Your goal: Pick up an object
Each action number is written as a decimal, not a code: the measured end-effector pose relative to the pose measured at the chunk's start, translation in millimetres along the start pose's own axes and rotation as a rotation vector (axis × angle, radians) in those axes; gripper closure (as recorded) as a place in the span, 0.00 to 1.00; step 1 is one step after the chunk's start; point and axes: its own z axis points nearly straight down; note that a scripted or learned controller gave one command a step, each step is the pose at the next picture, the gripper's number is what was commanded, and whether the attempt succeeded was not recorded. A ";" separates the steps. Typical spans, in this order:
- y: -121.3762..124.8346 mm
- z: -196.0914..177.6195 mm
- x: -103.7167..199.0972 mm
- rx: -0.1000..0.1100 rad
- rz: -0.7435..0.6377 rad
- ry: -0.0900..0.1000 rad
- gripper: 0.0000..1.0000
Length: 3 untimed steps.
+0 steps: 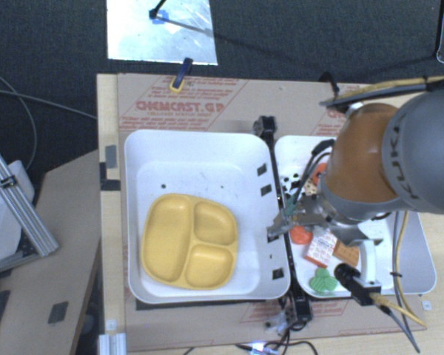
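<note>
We are hanging the arm (377, 161) low over the right bin (418, 272), because the small objects (322, 250) are lying there, near its left wall. The yellow divided plate (189, 239) is sitting alone in the left bin (207, 150).

Most of the shallow white right-hand bin (422, 268) is covered by the grey arm with its orange band (388, 161), which is cut off by the frame's right edge. Beneath the arm, an orange object (301, 235), a white and red packet (322, 247) and a green object (325, 280) are partly seen, too small to be identified. The gripper is hidden under the arm's wrist.
</note>
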 end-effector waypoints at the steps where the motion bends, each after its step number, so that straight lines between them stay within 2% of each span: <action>1: 5.2 -11.3 -3.8 -0.010 0.005 -0.003 1.00; 2: 19.6 -57.2 -99.6 -0.013 0.016 -0.009 1.00; 3: 19.1 -54.7 -93.6 -0.008 0.007 -0.004 0.00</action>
